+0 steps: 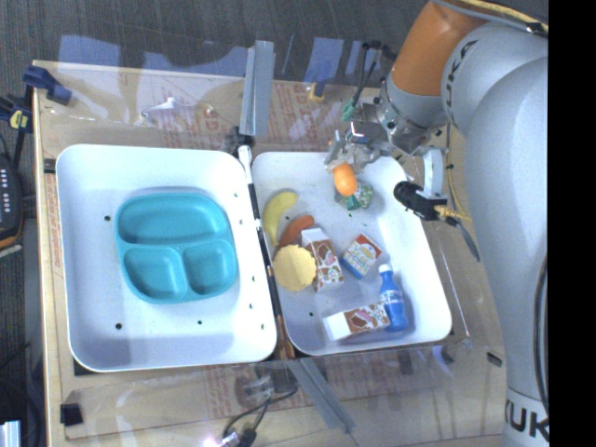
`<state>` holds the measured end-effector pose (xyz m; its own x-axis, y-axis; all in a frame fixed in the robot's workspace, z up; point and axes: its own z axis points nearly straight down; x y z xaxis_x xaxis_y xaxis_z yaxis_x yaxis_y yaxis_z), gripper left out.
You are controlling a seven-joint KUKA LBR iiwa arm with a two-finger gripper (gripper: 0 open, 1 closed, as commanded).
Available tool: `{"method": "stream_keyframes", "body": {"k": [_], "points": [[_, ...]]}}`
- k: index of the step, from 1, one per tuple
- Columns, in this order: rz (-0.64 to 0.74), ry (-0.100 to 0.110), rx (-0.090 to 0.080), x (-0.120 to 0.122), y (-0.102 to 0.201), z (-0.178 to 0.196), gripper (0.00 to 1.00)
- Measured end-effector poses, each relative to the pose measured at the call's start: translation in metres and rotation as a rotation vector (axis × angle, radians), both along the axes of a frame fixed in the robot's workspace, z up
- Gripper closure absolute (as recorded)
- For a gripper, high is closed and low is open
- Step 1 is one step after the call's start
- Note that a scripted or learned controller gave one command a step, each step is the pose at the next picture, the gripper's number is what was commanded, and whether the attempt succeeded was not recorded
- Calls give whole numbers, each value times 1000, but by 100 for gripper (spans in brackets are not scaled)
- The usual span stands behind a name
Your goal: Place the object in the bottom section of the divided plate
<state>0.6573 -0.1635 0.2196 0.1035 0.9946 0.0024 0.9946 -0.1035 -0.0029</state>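
Observation:
A blue divided plate lies in the left bin, with one wide section at the back and two smaller ones toward the front. My gripper is over the back of the right bin. Between its fingers sits a small orange toy carrot, its green top pointing down and to the right. The carrot is far to the right of the plate, across the wall between the bins.
The right bin also holds a yellow banana, a red sausage, a yellow round piece, three small cartons and a blue bottle. A grey upright post stands behind the bins' shared wall.

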Motion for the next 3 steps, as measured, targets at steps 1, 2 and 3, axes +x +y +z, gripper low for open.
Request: {"method": "stream_keyframes", "body": {"k": [1, 2, 3], "points": [[15, 2, -3, -1, 86, -29, 100], [147, 3, -2, -1, 145, -29, 100], [412, 2, -2, -3, 226, -28, 100]]}}
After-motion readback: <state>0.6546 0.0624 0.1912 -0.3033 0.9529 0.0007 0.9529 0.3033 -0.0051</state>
